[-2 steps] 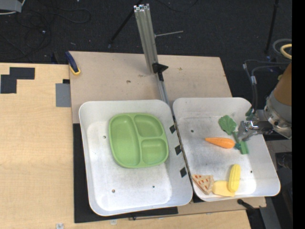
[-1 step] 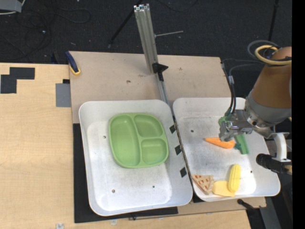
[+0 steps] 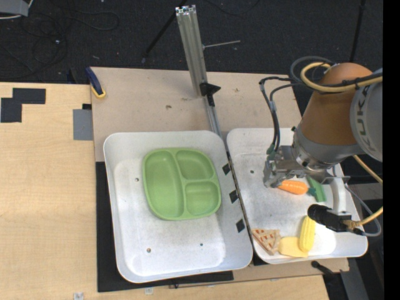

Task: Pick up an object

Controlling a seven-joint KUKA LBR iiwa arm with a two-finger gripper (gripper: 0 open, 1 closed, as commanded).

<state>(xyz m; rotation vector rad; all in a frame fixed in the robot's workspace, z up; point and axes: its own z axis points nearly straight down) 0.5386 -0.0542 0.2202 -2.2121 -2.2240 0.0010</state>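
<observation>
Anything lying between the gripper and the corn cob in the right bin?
Only the orange carrot-like piece, just beside the gripper; past it, bare bin floor up to the corn cob.

The divided plate (image 3: 182,183) lies in the left bin (image 3: 125,242); in the right bin (image 3: 250,161), the carrot (image 3: 292,187) sits behind the corn (image 3: 307,232) and what appears to be a waffle (image 3: 267,239) at the front edge.
</observation>
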